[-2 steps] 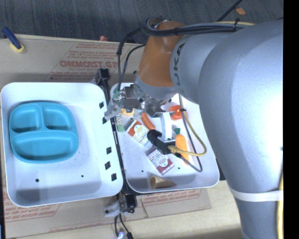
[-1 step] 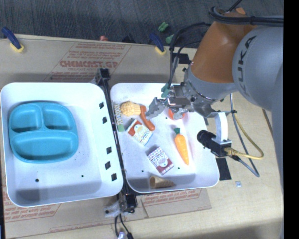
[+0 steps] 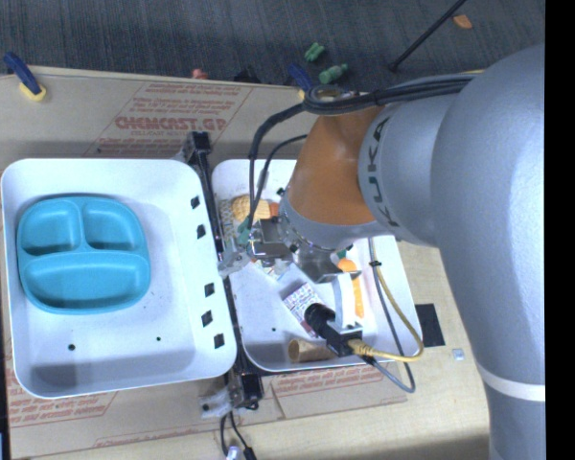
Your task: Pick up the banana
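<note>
Cardboard [image 3: 125,405] with red print is covering the bench, and two white bins are sitting on it side by side. Closest to the camera, a tan roll [image 3: 307,351] is lying against the near wall of the right bin [image 3: 268,363]. Just beyond it, an orange stick [image 3: 357,300] is lying lengthwise toward that bin's right side. The grey arm [image 3: 460,161] with its orange band is reaching in from the right and hanging over most of this bin, hiding much of its floor. The pincer [image 3: 252,247] is hovering low by the bin's left wall. Whether it is apart or together cannot be told. Just beyond it, in the far left part of the same bin, a yellow-orange piece that is looking like the banana [image 3: 265,209] is peeking out from under the arm, beside a tan bumpy lump [image 3: 240,207]. Most of it is hidden. In the left bin [image 3: 105,353], a blue divided plate [image 3: 81,252] is resting toward the left side. Farther off, a blue clamp [image 3: 24,77] is sitting at the bench's far left corner, and green bits [image 3: 324,60] are lying on the dark floor.
</note>
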You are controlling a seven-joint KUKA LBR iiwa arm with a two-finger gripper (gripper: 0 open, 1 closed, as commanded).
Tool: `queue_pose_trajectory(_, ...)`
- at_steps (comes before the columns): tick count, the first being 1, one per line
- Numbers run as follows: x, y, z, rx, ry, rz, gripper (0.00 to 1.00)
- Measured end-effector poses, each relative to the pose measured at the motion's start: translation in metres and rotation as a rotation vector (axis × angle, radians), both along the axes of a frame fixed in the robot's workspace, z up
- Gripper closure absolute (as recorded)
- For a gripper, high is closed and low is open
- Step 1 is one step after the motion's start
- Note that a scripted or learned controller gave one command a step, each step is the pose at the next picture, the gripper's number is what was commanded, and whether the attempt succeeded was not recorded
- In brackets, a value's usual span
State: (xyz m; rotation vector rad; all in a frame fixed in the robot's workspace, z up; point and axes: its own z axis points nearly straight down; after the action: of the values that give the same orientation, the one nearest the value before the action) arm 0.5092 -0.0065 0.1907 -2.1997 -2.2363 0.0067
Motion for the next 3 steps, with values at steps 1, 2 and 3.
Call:
queue_pose_trajectory(1, -0.033, 0.099, 0.000, -0.001, 0.001, -0.139, 0.00)
queue_pose_trajectory(2, -0.034, 0.194, -0.055, -0.002, 0.001, -0.133, 0.00)
queue_pose_trajectory(3, -0.034, 0.194, -0.045, -0.003, 0.005, -0.131, 1.00)
